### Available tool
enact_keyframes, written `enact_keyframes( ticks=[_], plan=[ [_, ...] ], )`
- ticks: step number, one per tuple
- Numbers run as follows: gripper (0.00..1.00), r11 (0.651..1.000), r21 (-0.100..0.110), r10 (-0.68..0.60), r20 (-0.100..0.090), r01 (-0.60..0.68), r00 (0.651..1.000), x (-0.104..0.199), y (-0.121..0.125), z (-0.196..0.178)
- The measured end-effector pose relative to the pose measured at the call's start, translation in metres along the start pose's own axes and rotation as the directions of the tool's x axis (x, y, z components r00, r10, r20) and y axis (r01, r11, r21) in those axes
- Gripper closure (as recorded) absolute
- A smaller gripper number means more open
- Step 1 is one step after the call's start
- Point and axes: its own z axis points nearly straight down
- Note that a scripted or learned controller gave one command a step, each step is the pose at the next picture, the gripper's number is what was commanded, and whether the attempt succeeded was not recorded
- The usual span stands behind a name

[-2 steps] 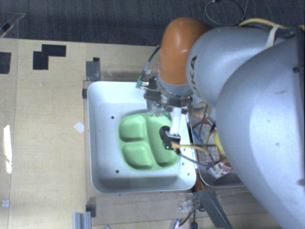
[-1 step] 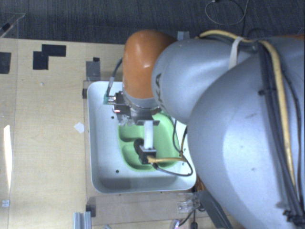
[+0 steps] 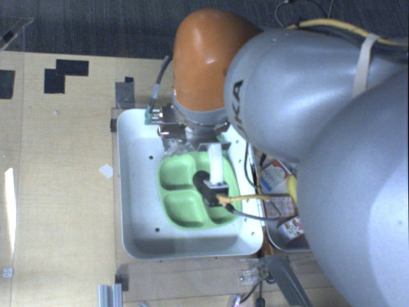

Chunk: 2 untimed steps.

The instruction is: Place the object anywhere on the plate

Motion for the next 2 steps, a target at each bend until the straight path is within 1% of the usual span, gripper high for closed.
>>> enact_keyframes(
  ticks=[1,2],
  plan=[
    [1.0,0.993,0.004,0.115,0.002,-0.115,0.993,-0.0334,-0.0661,0.0525],
    [0.0,0.993,0.004,0.116,0.002,-0.116,0.993,-0.0336,-0.066,0.0524]
  ],
)
